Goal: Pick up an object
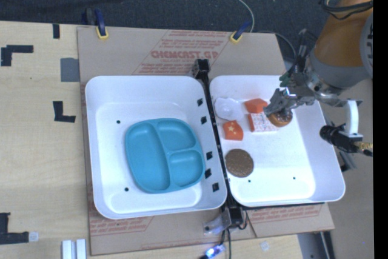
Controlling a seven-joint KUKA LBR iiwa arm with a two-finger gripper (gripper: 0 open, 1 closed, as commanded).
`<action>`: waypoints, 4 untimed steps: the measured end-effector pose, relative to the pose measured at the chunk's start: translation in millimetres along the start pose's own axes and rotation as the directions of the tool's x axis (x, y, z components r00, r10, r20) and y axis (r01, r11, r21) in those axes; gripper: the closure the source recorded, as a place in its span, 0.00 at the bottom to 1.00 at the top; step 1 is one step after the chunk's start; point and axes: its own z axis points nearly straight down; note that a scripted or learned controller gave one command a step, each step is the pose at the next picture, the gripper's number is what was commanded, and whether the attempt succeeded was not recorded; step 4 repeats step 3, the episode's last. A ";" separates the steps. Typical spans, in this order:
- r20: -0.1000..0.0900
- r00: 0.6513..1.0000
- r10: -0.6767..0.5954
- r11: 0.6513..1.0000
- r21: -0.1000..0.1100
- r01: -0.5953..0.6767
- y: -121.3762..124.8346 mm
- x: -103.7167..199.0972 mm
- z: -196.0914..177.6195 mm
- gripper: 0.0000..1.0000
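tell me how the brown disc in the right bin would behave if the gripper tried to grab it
The brown disc lies flat and looks thin, so it probably won't roll or tip, but a grab from above may slip off its low edge. It looks small and likely light, so a push would probably slide it across the smooth right bin.

You have two white bins point(100, 130) on tan board printed with red lettering point(182, 53). In them: a plain blue divided tray point(163, 153), a speckled brown disc point(239, 162), orange blocks point(233, 130), and a white card dotted red point(260, 123).
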 end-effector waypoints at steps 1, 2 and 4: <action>-0.001 1.000 -0.005 1.000 0.005 0.005 6.9 61.3 10.6 1.00; -0.001 1.000 -0.004 1.000 0.008 0.004 17.9 113.4 29.2 1.00; -0.001 1.000 -0.004 1.000 0.005 0.004 29.8 162.8 23.1 1.00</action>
